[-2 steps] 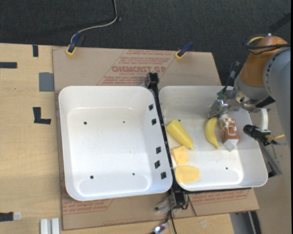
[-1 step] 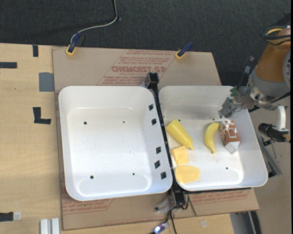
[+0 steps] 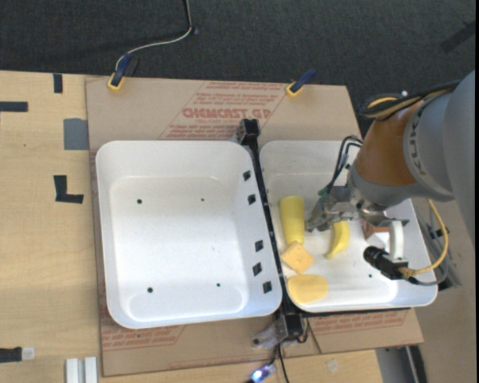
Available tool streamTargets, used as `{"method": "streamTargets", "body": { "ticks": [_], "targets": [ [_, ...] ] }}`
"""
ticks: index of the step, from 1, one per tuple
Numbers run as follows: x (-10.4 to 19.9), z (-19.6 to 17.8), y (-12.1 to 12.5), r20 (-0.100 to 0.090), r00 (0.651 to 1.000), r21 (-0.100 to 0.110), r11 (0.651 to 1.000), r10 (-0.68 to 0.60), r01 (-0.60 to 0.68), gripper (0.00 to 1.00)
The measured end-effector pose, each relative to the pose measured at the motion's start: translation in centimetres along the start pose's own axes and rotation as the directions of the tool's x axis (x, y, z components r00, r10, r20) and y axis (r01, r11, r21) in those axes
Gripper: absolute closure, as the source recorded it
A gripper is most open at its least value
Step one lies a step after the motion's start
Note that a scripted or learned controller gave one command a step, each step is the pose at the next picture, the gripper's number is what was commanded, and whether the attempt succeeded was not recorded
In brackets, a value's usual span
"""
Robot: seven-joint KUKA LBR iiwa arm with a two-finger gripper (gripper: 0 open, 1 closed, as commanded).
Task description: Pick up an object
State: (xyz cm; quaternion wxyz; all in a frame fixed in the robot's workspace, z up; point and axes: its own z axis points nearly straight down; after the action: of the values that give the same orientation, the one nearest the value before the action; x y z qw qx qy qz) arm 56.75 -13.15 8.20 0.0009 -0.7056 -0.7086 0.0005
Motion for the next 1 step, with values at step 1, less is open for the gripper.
{"method": "streamTargets", "body": {
  "ticks": [1],
  "targets": [
    [-2.54, -0.34, 2.43, -0.002, 1.0, -0.002, 1.0, 0.002, -0.002, 1.0]
  ]
}}
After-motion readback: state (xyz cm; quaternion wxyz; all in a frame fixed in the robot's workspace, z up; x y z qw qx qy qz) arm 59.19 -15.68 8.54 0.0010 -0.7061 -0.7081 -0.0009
